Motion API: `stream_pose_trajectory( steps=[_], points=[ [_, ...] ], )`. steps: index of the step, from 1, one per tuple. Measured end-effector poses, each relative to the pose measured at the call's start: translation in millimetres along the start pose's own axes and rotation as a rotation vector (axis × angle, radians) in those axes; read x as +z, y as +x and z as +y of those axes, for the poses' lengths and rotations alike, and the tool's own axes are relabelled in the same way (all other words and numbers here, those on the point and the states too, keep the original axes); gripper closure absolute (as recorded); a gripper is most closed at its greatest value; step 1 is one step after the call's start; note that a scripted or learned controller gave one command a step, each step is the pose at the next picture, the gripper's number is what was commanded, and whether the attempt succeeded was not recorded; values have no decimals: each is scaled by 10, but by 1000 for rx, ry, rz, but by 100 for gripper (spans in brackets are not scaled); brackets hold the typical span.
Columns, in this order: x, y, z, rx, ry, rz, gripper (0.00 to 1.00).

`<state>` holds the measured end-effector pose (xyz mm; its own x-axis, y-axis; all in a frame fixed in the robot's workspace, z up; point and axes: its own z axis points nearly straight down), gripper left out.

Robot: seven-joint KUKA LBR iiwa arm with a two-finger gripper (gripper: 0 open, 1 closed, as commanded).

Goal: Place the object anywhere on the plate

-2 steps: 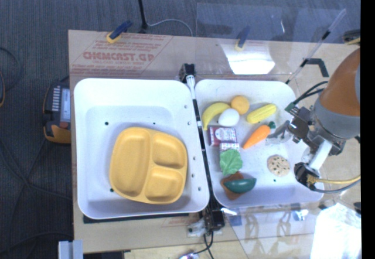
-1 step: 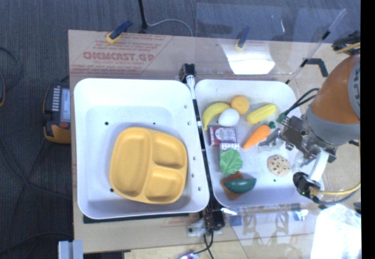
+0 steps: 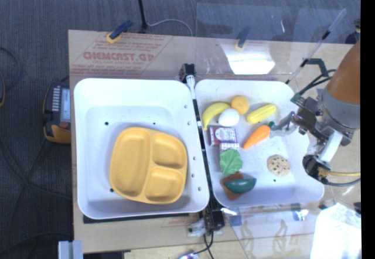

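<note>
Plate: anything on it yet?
No, the yellow plate in the left bin has all compartments bare; the toy foods, such as the carrot, lie in the right bin.

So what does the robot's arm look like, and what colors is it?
The arm comes in from the right of the view. It is grey metal, with an orange band higher up. Black cables loop along it, and the gripper end is a cluster of dark and silver metal parts. A round black piece hangs at its lower side.

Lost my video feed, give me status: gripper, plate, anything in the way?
Gripper beside carrot in right bin, holding nothing. Yellow plate sits in left bin. Path clear.
</note>
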<state>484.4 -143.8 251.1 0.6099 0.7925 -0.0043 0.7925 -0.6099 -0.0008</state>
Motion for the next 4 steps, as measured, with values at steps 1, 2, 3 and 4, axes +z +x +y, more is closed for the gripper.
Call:
stream_pose_trajectory(
  steps=[1, 2, 3, 4],
  points=[
    [-281, -50, 29, 81, 2, -1, 0],
    [879, -153, 62, 2, 16, -4, 0],
    [551, -32, 16, -38, 4, 0, 0],
    [171, 181, -142, -5, 3, 1, 0]
  ],
)
